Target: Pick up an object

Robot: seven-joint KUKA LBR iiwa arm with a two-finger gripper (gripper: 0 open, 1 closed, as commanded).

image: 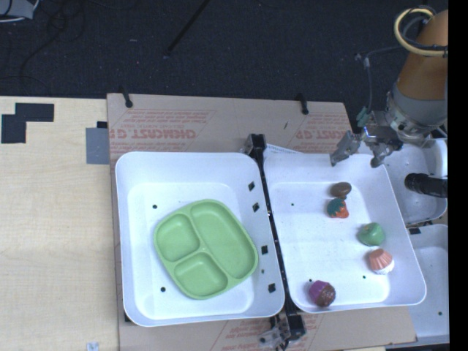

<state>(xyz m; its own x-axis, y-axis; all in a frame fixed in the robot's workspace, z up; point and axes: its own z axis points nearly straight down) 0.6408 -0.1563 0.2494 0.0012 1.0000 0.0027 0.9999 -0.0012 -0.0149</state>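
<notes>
1. You had the jaws [360, 150] hanging spread wide with nothing between them, over the far rim of the right bin [307, 218], near its back right corner.
2. Nearest the jaws lay a brown object [340, 189], a little toward the camera and slightly to the left of them on the bin floor.
3. Touching that one on its near side sat a teal and orange object [337, 208].
4. Farther toward the camera from the jaws, close to the bin's right wall, you had a green object [371, 234], and just past it a pink and white object [379, 261].
5. Farthest from the jaws, at the near edge of the same bin, lay a purple object [322, 293], apart from the rest.
6. Well to the left of the jaws, across the black divider clips, the left bin [139, 196] held a green divided plate [205, 248] with three compartments, lying flat.
7. Nothing stood between the jaws and the five small objects; the bin's rim was the only thing directly beneath them.
8. Cardboard [219, 126] covered the worktop [51, 232] under both bins.
</notes>
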